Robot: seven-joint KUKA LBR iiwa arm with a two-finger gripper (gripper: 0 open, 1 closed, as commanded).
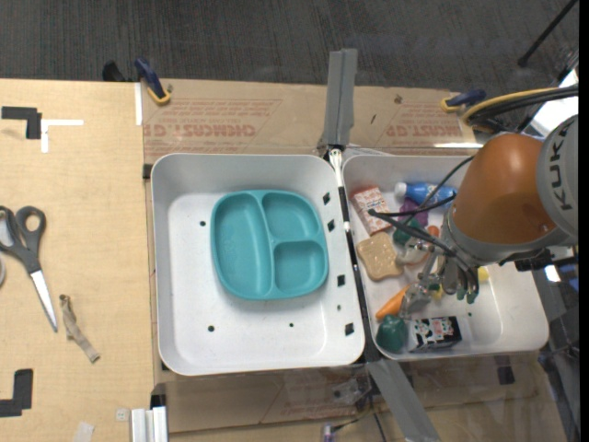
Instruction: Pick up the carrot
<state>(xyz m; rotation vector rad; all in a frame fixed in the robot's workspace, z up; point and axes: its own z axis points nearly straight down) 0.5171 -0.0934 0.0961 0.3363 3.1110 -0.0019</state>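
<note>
The carrot (394, 302) is a small orange piece lying at a slant near the left wall of the right bin (515, 330). It sits just below a slice of toast (378, 256) and above a dark green item (391, 334). My gripper (425, 288) hangs low in the right bin, just right of the carrot's upper end and very close to it. The orange band and wrist (502, 201) cover the middle of that bin. I see nothing lifted off the bin floor.
The left bin (184, 339) holds a teal divided plate (271, 244). The right bin also holds a pink packet (370, 208), a blue bottle (419, 191) and a black-and-white card (434, 331). Scissors (28, 256) lie on the bench at far left.
</note>
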